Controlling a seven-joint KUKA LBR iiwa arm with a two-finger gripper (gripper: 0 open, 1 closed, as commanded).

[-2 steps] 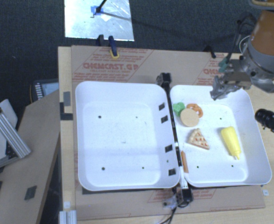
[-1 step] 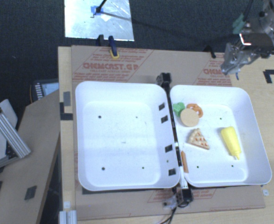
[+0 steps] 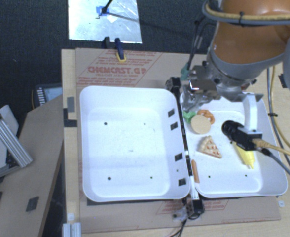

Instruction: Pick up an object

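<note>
The right bin (image 3: 271,184) holds several toy foods. A round tan piece (image 3: 200,124) lies near its far left corner, with an orange ring (image 3: 208,115) just behind it and a small green piece (image 3: 189,116) to its left. A pizza-like wedge (image 3: 210,147) lies nearer the middle. A yellow piece (image 3: 246,156) sits to the right, and a thin orange stick (image 3: 195,171) rests along the left wall. My gripper (image 3: 191,104) hangs low over the bin's far left corner, right above the green piece and the tan round. The wrist hides what is under it.
The left bin (image 3: 130,147) stands beside the right one, sharing a clipped middle wall (image 3: 182,142). Both rest on a cardboard sheet (image 3: 120,68). A shiny metal plate (image 3: 104,14) lies beyond the bench. An aluminium rail (image 3: 7,137) stands at the left.
</note>
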